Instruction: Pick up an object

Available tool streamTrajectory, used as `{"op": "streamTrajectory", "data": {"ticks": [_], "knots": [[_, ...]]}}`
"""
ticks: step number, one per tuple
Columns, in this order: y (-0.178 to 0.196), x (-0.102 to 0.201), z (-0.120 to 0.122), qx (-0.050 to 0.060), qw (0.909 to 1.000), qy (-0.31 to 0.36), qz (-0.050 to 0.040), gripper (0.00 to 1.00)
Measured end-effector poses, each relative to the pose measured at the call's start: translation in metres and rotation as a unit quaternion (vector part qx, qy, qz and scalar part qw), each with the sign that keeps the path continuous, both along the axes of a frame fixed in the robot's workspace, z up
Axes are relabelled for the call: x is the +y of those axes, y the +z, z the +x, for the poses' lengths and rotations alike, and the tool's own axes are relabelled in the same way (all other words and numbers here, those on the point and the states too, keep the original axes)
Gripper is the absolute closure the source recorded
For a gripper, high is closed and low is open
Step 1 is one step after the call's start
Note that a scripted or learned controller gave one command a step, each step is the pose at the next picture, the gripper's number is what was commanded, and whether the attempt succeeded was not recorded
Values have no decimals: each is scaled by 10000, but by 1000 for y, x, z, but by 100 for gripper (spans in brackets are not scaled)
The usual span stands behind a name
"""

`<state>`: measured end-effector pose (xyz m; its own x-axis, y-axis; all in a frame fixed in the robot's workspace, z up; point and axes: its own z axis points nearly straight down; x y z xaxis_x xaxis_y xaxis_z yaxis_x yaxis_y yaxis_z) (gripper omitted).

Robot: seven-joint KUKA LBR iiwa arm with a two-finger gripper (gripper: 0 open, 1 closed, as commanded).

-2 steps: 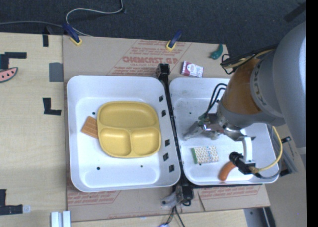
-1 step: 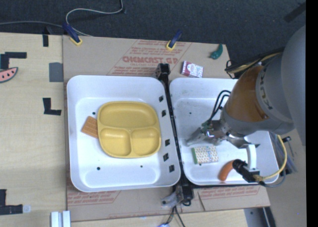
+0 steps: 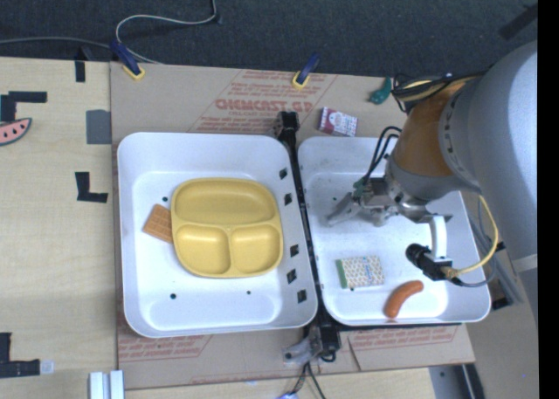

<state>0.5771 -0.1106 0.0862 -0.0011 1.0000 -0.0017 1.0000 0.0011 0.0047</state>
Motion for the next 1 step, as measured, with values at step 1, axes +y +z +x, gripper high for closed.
{"op": "streamTrajectory", "data": {"ticks": [1], "knots": [[-1,13,54,6,10000,7,1,0]]}}
